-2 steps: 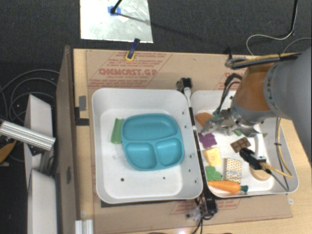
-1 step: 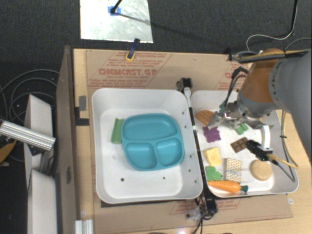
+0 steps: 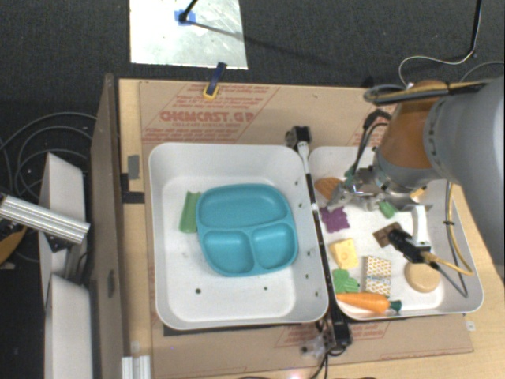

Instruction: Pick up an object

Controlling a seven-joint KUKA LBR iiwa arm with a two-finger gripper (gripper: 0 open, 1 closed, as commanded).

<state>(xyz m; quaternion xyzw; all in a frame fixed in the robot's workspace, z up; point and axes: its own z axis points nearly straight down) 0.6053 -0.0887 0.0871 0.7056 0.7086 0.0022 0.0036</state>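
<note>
Left bin (image 3: 170, 235): a blue divided tray (image 3: 246, 229) takes the middle, a green piece (image 3: 188, 212) touching its left edge; bare floor along the front and top.
Right bin (image 3: 465, 287): crowded; purple piece (image 3: 335, 219), yellow block (image 3: 344, 253), carrot (image 3: 363, 302), patterned block (image 3: 377, 275) and tan disc (image 3: 423, 278) lie close together.
Above right bin: the arm (image 3: 442, 133) and gripper (image 3: 363, 188) cover its upper half.
Divider (image 3: 316, 219): narrow gap between bins.

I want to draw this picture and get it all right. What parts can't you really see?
- The hand, camera view: the arm's grey wrist covers it, so open or shut is unclear.
- The green piece in the left bin: the blue tray hides its right side.
- The small green thing in the right bin: partly under the arm, too small to name.
</note>
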